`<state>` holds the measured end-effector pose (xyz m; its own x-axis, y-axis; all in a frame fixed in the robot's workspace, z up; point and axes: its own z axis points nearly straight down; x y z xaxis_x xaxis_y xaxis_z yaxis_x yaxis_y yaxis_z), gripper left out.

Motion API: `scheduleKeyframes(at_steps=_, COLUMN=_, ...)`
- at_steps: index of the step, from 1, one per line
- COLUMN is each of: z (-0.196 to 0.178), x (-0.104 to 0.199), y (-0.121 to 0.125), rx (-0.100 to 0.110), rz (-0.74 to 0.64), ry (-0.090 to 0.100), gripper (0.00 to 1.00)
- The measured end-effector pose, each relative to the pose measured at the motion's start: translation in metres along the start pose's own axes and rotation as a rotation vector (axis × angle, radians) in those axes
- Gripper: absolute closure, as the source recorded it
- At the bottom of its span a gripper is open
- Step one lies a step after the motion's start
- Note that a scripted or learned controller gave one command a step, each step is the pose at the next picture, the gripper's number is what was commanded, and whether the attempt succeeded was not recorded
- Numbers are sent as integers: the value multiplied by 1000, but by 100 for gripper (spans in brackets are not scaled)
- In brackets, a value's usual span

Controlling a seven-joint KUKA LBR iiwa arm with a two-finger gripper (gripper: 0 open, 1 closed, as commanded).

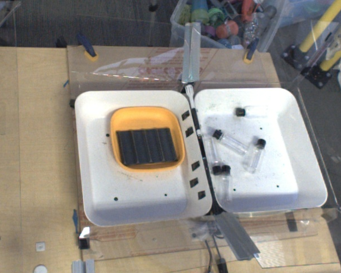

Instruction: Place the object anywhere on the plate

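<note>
An orange plate (120, 120) sits in the left bin (96, 181), and a black ribbed slab (146, 147) lies flat on it, covering most of its middle. In the right bin (295, 175) lie clear vials with black caps: one (228, 141) near the centre, one (254, 154) to its right, a third (217, 169) close to the divider, and a loose black cap (240, 112) farther back.
A metal divider (198, 152) with black clips runs between the two bins. A clear tub of colourful toys (230, 10) stands behind the bins. Yellow and black gear (321, 33) sits at the back right. Wooden bench surface (28, 152) spreads to the left.
</note>
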<state>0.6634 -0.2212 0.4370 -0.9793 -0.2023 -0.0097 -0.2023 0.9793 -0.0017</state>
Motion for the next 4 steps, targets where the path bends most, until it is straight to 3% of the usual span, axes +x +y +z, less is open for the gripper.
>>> scheduleKeyframes(at_steps=1, z=0, x=-5, y=-1, rx=0, rz=-372, ry=-1, gripper=100)
scheduleKeyframes(at_steps=3, z=0, x=-5, y=-1, rx=-2, rz=-810, ry=-2, gripper=100)
scheduleKeyframes(at_steps=4, z=1, x=-5, y=-1, rx=-3, rz=-1176, ry=-2, gripper=100)
